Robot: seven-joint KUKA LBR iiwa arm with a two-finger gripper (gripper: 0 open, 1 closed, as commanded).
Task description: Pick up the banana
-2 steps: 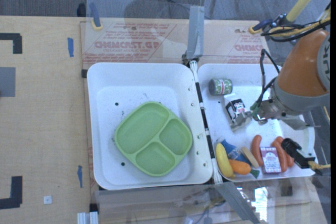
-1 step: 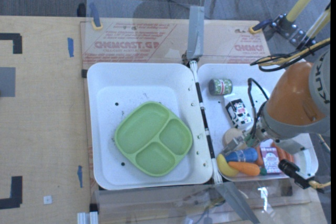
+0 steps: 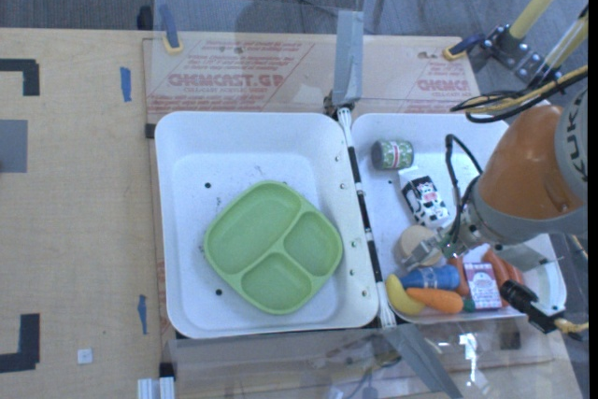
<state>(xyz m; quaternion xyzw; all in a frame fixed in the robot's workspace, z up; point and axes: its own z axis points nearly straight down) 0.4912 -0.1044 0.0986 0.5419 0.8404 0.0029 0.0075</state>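
Where the bench begins at the left, bare wood carries black corner marks and strips of blue tape [image 3: 125, 84]. The left bin [image 3: 187, 154] holds a green divided plate [image 3: 273, 247] with three compartments, lying flat and turned at an angle. A grey tape strip [image 3: 348, 56] runs down to the seam where the two bins meet.

In the right bin [image 3: 430, 128], a small green-labelled can [image 3: 393, 153] lies near the far wall, and a black-and-white cow toy [image 3: 425, 200] sits just below it. The banana [image 3: 402, 295] rests in the near left corner of this bin, against the dividing wall, with an orange carrot [image 3: 435, 300] touching its right end and a blue object [image 3: 433, 277] just above. A red and white carton [image 3: 481, 286] lies to their right.

The gripper [image 3: 447, 248] hangs low over a tan round object [image 3: 412, 245] (the clutter hides the tips, so whether it is open or closed cannot be told), above and to the right of the banana and apart from it.
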